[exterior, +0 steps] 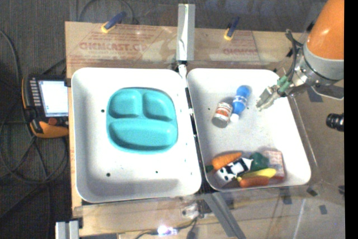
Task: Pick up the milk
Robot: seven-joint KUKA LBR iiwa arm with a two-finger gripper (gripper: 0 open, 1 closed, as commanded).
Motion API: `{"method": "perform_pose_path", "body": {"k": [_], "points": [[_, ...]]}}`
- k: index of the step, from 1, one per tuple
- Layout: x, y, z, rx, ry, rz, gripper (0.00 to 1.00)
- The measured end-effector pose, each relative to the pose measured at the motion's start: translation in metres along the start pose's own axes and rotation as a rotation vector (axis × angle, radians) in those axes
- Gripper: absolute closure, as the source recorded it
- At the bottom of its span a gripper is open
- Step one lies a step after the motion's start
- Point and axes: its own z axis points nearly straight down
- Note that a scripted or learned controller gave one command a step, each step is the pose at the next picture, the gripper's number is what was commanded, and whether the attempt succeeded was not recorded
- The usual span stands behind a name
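Carrot (226,159), banana (258,174) crowd milk (234,168); end effector (265,99) apart.

Left bin (84,137): holds a divided tray (142,119) at its centre. Right bin (291,137): two bottles (232,104) lying touching behind centre; a toy pile (249,168) along its front wall.

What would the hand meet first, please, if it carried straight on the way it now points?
Probably the blue bottle: the hand points left and slightly down over the right bin, and the bottle lies next in that line. Height is unclear, so it might pass above it.
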Motion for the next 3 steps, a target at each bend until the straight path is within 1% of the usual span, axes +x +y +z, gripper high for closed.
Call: {"method": "perform_pose_path", "body": {"k": [1,2,3], "points": [[0.0,0.0,0.0,0.0,0.0,0.0,0.0],[-0.032,0.015,0.045,0.002,0.001,0.281,0.0],[-0.005,0.048,0.145,0.003,0.002,0.219,0.0]]}}
